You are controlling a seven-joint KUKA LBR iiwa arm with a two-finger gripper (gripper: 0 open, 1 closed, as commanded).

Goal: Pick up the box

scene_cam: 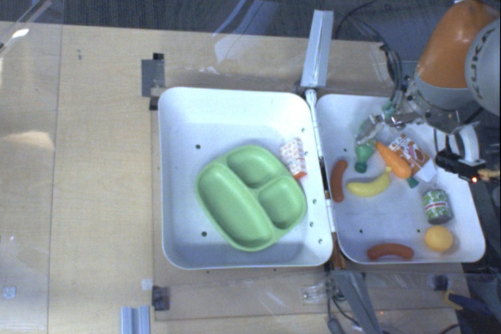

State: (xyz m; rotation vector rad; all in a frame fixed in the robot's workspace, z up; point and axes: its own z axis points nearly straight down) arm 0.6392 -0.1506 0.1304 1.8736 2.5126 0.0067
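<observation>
Red-and-white printing covers the small cardboard box (293,158), too blurred for us to read; it lies in the left white bin (180,168), touching the green divided plate (250,196). We cannot tell the pincer's (374,123) state over the right bin (344,109).

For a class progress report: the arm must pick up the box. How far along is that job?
Done: nothing visibly; the box lies in the left bin beside the green divided plate. In hand: the gripper hangs over the right bin, near the carrot. Left: reaching over, grasping, lifting.

No readable text on the box (293,157) or the can (437,205).
</observation>
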